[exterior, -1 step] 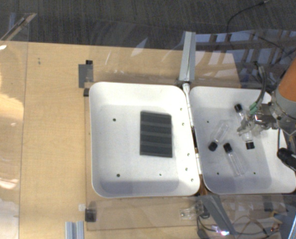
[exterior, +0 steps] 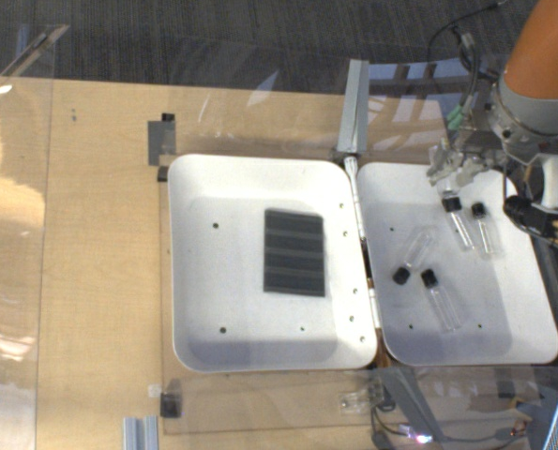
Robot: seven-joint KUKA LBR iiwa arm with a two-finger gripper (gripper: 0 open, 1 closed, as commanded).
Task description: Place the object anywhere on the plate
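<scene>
Gripper (exterior: 454,178) above vial (exterior: 458,218) in right bin (exterior: 532,336); jaws' state indeterminable. Recommend centring over vial before descending, then carrying to dark plate (exterior: 294,251).

Four clear vials with black caps lie on their sides in the right bin (exterior: 541,345): two side by side near its upper right (exterior: 460,223) (exterior: 483,230), one tilted mid-bin (exterior: 412,258), another just beside it (exterior: 439,300). The plate (exterior: 294,251), a dark ribbed rectangle, lies flat in the middle of the left bin (exterior: 203,326), bare.
</scene>
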